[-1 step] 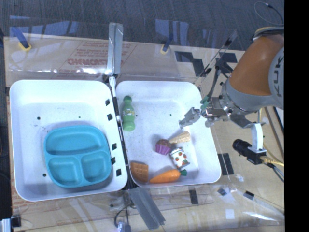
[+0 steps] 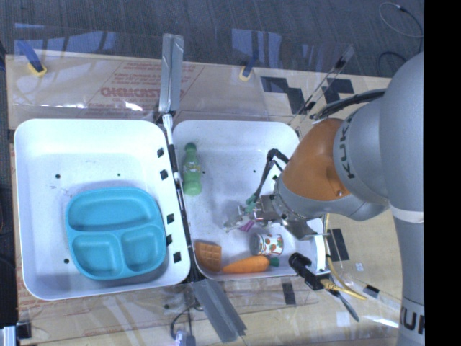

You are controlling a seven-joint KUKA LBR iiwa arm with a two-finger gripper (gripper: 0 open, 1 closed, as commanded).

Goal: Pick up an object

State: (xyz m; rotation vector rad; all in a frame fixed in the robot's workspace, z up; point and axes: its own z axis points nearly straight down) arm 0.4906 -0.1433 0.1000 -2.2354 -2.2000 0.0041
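Camera view: the gripper (image 2: pixel 241 218) hangs low in the right bin (image 2: pixel 230 132); whether its jaws are apart, I cannot tell. Near it sit a can (image 2: pixel 269 244), carrot (image 2: pixel 245 266), waffle (image 2: pixel 208 254) and bottle (image 2: pixel 191 169). A blue tray (image 2: pixel 114 231) lies in the left bin (image 2: pixel 43 143).

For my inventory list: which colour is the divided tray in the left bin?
The divided tray is light blue, seen clearly in the camera view.

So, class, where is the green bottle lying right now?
The green bottle lies in the right bin, against its left wall near the divider, well above the waffle and carrot.
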